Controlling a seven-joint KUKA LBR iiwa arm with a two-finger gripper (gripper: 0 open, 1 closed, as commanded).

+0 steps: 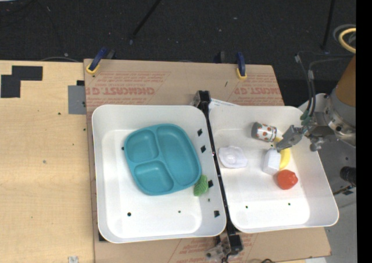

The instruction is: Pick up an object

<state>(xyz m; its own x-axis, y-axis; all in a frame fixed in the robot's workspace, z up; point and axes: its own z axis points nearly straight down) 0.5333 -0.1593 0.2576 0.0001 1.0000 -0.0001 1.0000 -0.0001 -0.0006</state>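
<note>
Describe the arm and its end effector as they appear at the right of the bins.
The arm enters from the right: an orange-brown band sits above a grey, metallic wrist section. Thin dark cables run up beside it. The end effector is grey, small and angular, with slim dark-grey fingers reaching over the right bin. No markings are legible on it at this size.

We look down at a slant from one fixed camera above the bench (46, 157), far enough to take in both bins, left (110, 209) and right (314, 203), and the dark floor beyond.
</note>
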